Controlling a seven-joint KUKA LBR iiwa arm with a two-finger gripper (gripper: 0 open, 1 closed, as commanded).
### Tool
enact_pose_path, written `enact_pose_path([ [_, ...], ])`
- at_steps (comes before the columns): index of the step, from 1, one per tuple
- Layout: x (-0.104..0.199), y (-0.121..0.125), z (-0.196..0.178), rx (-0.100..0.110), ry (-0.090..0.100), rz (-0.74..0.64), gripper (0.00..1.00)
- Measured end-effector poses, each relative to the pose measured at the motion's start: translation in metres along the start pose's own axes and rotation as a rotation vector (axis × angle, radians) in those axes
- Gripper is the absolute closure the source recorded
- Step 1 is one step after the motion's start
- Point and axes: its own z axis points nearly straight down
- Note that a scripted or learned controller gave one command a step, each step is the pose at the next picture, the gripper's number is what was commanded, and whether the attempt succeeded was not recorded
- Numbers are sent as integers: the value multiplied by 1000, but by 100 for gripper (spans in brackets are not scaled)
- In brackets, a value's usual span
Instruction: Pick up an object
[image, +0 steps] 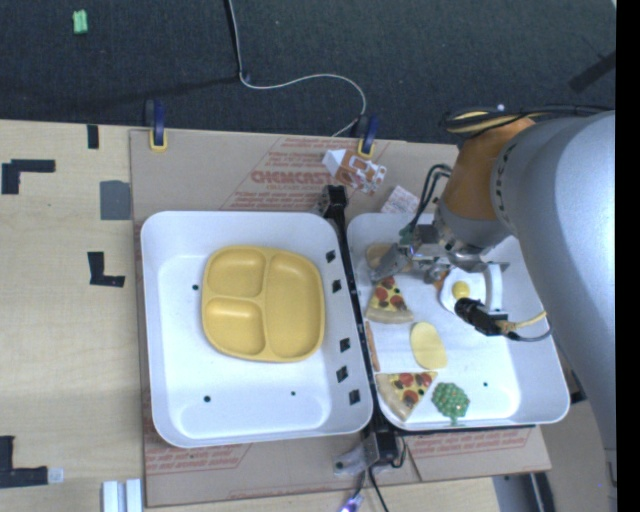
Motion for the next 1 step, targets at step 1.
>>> enact_pose_path([
  [1,11,15,1,3,1,1,0],
])
